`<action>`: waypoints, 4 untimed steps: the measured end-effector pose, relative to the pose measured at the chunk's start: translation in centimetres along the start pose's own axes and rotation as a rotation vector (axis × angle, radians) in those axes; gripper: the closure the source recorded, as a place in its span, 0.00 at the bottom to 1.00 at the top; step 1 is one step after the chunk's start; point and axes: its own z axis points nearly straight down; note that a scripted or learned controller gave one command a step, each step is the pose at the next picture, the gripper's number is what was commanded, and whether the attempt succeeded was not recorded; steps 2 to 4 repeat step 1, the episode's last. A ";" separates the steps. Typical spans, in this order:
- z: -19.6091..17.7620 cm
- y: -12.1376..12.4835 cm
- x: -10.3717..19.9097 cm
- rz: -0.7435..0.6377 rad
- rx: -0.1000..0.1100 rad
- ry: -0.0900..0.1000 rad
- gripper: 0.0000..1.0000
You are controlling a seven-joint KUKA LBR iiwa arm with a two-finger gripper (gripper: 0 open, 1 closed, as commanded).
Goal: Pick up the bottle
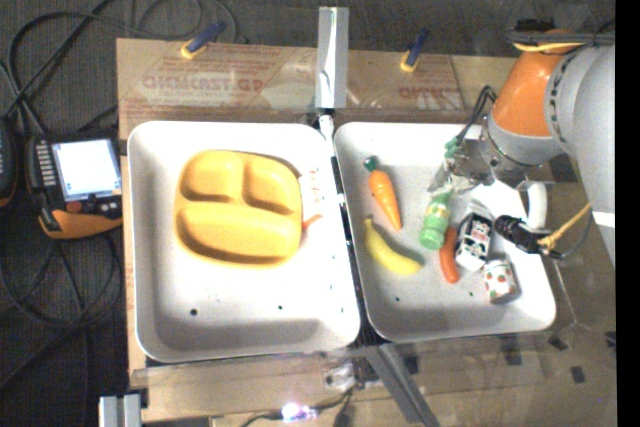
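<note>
Dice (pixel 501 282) near right bin's (pixel 400 320) front edge; green bottle (pixel 434 222) mid-bin, end effector (pixel 452 171) just above cap, grip state unclear; descend straight, avoid carrot (pixel 384 198)

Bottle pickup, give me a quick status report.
Gripper low over right bin, just above the bottle top. Green bottle lying in the bin, not gripped. Carrot, banana and small toys close beside.

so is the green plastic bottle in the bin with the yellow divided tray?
No, the green plastic bottle lies in the other bin, beside the yellow banana; the yellow divided tray sits apart.
</note>
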 end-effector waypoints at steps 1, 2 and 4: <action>-11.6 1.2 5.9 0.277 0.015 -0.001 1.00; -11.6 1.2 5.9 0.277 0.015 -0.001 1.00; -11.6 1.2 5.9 0.277 0.015 -0.001 1.00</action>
